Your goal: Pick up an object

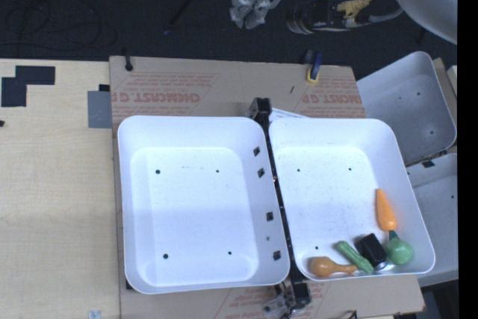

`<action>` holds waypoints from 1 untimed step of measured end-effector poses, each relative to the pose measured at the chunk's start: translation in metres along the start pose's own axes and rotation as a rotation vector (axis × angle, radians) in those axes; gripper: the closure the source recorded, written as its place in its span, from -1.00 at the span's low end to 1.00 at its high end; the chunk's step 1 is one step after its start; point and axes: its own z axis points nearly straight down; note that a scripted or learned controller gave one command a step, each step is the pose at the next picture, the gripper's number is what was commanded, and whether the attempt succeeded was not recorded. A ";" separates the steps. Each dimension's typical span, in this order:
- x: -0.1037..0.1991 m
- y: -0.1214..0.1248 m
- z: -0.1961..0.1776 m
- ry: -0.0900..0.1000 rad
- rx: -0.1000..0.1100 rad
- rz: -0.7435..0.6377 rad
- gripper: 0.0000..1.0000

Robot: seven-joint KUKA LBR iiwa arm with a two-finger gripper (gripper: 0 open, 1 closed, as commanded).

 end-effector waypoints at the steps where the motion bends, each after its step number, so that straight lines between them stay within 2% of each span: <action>1: 0.066 0.000 0.000 0.001 -0.003 -0.008 1.00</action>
